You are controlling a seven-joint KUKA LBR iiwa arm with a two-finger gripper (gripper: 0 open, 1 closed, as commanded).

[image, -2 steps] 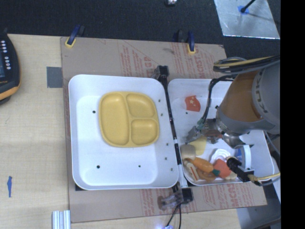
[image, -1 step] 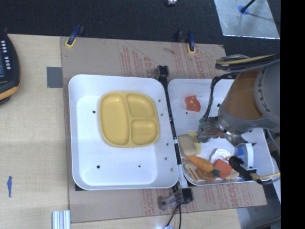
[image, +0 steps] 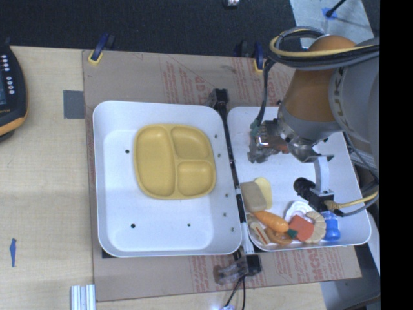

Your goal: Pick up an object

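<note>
Hidden or unclear items:
- Right bin (image: 352,173): far part covered by the arm (image: 322,89).
- Gripper (image: 261,144): fingertips too small and dark to read.
- Toy pile (image: 293,225): pieces overlap, lower ones partly hidden.
- Black device (image: 10,89): cut off by left edge.
- Small shiny object (image: 233,0) on the dark floor: unidentifiable.

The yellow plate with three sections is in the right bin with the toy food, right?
Not quite. The yellow plate lies in the left bin, by itself. The toy food, like the carrot, is piled in the right bin. The camera view shows this.
</note>
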